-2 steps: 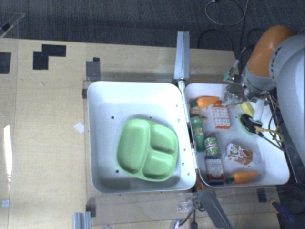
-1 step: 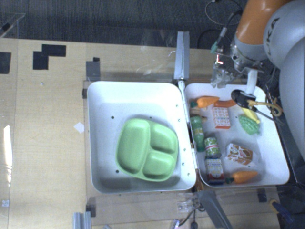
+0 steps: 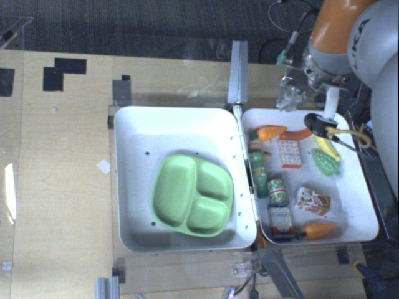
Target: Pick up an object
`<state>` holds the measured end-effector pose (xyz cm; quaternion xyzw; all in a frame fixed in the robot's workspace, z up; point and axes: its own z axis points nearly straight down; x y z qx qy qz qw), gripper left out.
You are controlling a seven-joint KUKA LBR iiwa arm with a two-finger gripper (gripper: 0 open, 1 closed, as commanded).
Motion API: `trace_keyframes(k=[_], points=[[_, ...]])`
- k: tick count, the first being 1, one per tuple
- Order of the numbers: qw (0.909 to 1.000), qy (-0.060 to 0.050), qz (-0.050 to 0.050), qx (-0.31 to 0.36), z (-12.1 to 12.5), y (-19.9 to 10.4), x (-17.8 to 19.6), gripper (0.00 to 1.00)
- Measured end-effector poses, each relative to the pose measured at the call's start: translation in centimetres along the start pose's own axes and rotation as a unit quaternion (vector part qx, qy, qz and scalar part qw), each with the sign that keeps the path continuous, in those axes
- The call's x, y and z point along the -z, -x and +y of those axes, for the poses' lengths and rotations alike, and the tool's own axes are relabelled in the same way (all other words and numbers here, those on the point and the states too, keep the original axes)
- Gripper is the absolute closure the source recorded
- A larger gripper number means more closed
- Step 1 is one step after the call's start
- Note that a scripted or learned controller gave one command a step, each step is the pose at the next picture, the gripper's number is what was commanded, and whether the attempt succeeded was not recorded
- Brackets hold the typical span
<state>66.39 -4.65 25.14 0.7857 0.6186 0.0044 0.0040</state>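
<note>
Currently we are viewing the counter (image 3: 56, 185), which is carrying two white bins side by side. The left bin (image 3: 134, 136) is holding a green divided tray (image 3: 193, 195). The right bin (image 3: 368, 213) is holding the small candidates for the pick.

We are reading the arm (image 3: 355, 23), grey with an orange band, as hanging over the far edge of the right bin. The pincer (image 3: 293, 95) is sitting just above that rim, near an orange carrot-shaped item (image 3: 271, 131). We are not able to tell whether it is released or clenched; nothing is visibly lying between its tips.

The objects in the right bin are lying as follows:
- a red-and-white packet (image 3: 290, 153), near the middle;
- a brown-and-white carton (image 3: 312, 201), toward the near side;
- a green leafy item (image 3: 325, 162) touching a yellow piece (image 3: 325, 145), toward the right wall;
- a green can (image 3: 276, 190) along the divider.

For a clean pick, we are recommending, as a judgement, a target that is lying apart from its neighbours, such as the packet. We are advising centring above it and descending vertically, well clear of the divider wall, before closing.
</note>
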Motion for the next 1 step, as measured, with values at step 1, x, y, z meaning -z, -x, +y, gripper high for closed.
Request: trace_keyframes(k=[1], points=[[0.9965, -0.003, -0.001, -0.084, 3.33, 11.29, -0.66, 1.00]])
